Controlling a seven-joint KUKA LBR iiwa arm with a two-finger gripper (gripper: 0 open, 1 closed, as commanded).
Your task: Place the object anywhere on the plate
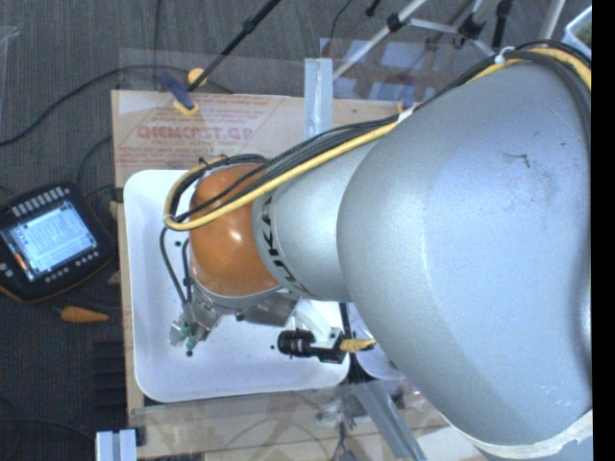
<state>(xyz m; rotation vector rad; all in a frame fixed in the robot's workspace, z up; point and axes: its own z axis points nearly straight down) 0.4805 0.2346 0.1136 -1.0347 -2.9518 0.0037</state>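
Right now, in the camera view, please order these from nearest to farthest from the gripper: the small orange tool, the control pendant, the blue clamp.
Measured from the gripper, low in the white bin:
1. small orange tool, just left of the bin.
2. control pendant, farther left and higher.
3. blue clamp, up at the top.

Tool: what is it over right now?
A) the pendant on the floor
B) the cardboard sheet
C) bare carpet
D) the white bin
D: the tool hangs over the white floor of the bin, toward the corner at the view's lower left.
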